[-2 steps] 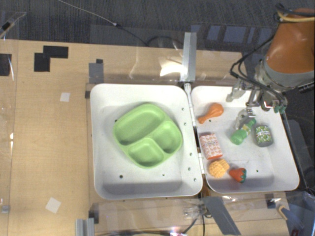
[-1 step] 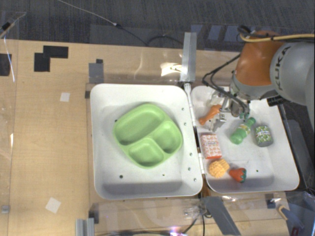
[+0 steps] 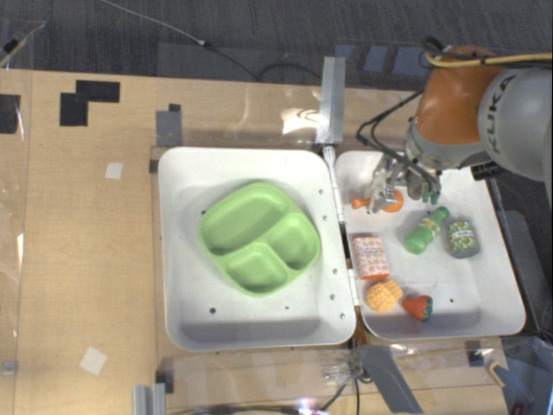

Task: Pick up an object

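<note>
The right bin [image 3: 497, 292] holds several small items. An orange carrot-like toy [image 3: 386, 202] lies at its back left. A green bottle [image 3: 422, 233] and a green jar [image 3: 462, 239] sit mid-bin. A red-and-white box [image 3: 370, 257], a yellow corn piece [image 3: 383, 296] and a red strawberry [image 3: 417, 306] lie toward the front left. My gripper [image 3: 404, 188] hangs low over the back of this bin, open. Its left finger [image 3: 381, 187] stands right at the orange toy, and its right finger [image 3: 429, 192] is just behind the bottle's cap. Nothing is held between them.
The left bin [image 3: 186, 318] contains a green divided plate [image 3: 259, 237]. A metal post [image 3: 332, 102] rises at the back between the bins. The arm's orange band [image 3: 454, 102] and grey body [image 3: 527, 124] cover the right bin's back right corner.
</note>
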You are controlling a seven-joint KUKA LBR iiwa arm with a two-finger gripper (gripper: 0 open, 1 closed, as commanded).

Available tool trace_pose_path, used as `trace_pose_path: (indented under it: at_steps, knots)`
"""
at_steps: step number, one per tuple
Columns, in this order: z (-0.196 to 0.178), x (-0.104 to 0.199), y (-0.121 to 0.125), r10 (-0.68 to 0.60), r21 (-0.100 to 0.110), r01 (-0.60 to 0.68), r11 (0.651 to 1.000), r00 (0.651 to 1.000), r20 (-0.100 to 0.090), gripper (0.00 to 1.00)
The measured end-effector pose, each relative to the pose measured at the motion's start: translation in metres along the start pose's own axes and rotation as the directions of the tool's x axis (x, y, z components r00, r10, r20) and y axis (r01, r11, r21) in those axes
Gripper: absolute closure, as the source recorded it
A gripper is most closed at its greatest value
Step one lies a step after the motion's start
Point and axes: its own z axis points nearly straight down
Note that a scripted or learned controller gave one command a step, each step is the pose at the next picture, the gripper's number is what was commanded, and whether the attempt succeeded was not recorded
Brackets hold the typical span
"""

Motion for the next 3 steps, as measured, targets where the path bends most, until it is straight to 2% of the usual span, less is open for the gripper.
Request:
trace_pose_path:
  at_steps: [1, 2, 3]
  knots:
    - [-0.078, 0.01, 0.07, 0.387, 0.002, -0.387, 0.922, 0.922, -0.009, 1.0]
    - [-0.074, 0.068, 0.096, 0.825, 0.017, -0.825, 0.565, 0.565, -0.011, 1.0]
    - [-0.075, 0.122, 0.117, 0.97, 0.021, -0.969, 0.244, 0.244, -0.005, 1.0]
